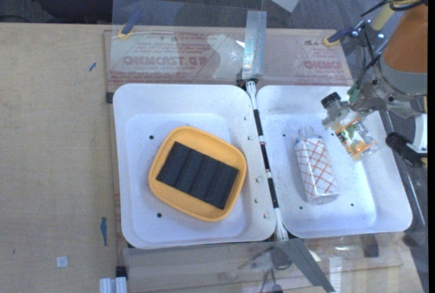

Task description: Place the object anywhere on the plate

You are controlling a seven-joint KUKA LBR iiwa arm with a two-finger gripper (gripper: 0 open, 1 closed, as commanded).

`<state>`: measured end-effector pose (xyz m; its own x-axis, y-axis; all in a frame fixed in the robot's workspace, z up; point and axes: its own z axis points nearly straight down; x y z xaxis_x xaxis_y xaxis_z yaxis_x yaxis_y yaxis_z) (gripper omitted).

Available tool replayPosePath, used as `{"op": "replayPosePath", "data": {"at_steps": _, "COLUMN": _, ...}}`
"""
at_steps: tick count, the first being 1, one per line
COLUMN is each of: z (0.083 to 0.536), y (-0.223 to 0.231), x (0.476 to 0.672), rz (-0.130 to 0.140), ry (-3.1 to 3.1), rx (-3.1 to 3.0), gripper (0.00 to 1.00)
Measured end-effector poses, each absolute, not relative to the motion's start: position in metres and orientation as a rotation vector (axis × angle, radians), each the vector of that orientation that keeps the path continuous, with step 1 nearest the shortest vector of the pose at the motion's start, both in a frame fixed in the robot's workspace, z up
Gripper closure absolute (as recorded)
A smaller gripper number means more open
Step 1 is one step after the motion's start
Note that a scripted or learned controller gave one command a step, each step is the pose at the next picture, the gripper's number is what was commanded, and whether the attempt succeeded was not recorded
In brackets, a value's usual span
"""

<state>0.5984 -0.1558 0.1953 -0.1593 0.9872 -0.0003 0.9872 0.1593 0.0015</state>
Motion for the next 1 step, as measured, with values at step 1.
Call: {"op": "replayPosePath", "data": {"at_steps": 1, "z": 0.1757, "y": -0.1016, "x": 0.6447, "rz": 0.001, "ry": 2.623, "rx": 1.723, "gripper": 1.00}}
